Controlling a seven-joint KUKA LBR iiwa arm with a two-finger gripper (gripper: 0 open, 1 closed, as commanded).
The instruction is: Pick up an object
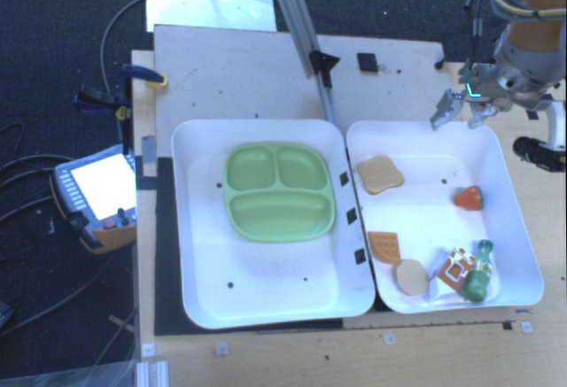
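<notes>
Two-finger gripper point(462, 112) hung over the far rim of the right shallow white bin point(511, 190), fingers spread, nothing between them. In that bin: tan toast-shaped slice point(379, 174), small red object point(469, 197), orange cracker square point(384, 247), round beige disc point(411, 277), green bottle point(478, 274). Left white bin point(197, 270) held a green sectioned plastic plate point(279, 191).

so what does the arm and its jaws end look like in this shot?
Grey arm with an orange band above the wrist and cables looped beside it. The gripper is light grey metal, two short prongs, with a small teal glow on its body.
</notes>
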